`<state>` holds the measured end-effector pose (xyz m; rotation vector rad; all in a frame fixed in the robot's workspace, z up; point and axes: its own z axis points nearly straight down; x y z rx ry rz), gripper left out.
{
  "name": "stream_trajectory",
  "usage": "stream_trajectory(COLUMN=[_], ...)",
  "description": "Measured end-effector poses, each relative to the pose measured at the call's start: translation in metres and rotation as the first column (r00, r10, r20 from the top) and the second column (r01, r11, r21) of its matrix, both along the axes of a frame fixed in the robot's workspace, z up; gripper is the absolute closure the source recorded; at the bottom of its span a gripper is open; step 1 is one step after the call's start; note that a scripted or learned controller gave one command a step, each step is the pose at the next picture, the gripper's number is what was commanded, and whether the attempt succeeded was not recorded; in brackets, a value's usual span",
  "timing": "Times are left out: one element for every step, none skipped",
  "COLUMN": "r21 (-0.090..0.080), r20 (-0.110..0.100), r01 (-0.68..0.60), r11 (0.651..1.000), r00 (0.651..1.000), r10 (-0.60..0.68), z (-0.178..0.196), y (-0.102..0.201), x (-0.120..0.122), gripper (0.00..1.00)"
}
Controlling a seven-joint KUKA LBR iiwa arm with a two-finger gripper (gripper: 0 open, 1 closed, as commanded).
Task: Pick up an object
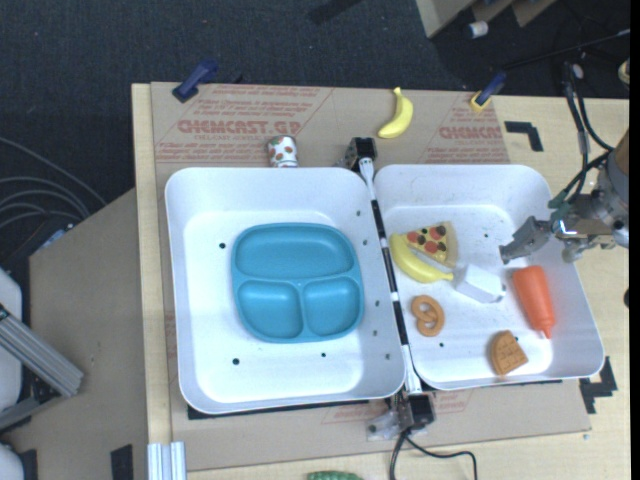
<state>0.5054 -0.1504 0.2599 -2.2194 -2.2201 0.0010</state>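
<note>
The right bin holds several toy foods. A pizza slice lies over a yellow banana near the bin's left wall. A pretzel sits below them, with a white block to its right. An orange carrot lies lengthwise at the right, and a brown biscuit sits near the front rim. My gripper hangs over the bin's right side, just above the carrot's top end. Its fingers stand apart with nothing between them.
The left bin holds a blue divided plate. Behind the bins, on the board, lie a second banana and a small patterned cup. Clamps sit at the seam between the bins, at back and front.
</note>
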Motion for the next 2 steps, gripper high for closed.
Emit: stream_trajectory(r21=[-0.001, -0.001], r20=[0.001, 0.001], r01=[0.001, 0.0], r11=[1.0, 1.0], r00=[1.0, 1.0], r10=[-0.001, 0.0], z=[-0.088, -0.176], y=[-0.03, -0.027], x=[0.058, 0.12], gripper=[0.0, 0.0])
